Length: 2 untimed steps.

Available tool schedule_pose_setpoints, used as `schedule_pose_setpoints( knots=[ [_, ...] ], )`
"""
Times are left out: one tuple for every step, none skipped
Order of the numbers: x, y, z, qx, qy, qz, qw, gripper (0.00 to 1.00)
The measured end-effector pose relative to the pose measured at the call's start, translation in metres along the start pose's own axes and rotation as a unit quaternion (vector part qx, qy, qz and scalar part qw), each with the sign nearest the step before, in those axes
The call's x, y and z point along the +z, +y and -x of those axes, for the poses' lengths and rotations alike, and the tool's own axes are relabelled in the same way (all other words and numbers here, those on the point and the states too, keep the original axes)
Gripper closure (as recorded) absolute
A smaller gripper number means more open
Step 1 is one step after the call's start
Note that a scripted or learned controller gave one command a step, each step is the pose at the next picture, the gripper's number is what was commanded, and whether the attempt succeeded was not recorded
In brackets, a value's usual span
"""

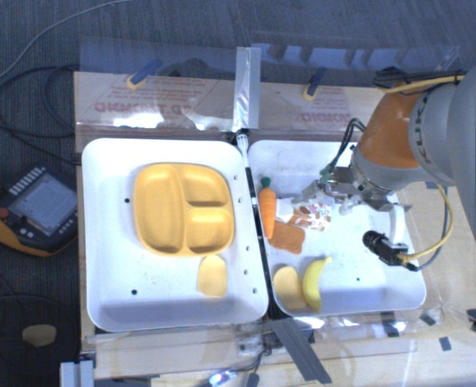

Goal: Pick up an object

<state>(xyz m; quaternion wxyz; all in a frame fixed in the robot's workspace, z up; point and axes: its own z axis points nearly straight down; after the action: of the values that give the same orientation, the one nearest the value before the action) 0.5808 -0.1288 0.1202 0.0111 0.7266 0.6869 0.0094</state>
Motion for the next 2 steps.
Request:
schedule_pose_setpoints(
  knots=[
    [0.01, 0.039, -0.015, 0.131, 0.001, 0.009, 0.9914, 0.0],
    [0.008, 0.016, -0.002, -0.043, -0.002, 0.019, 0.9989, 0.0]
  ],
)
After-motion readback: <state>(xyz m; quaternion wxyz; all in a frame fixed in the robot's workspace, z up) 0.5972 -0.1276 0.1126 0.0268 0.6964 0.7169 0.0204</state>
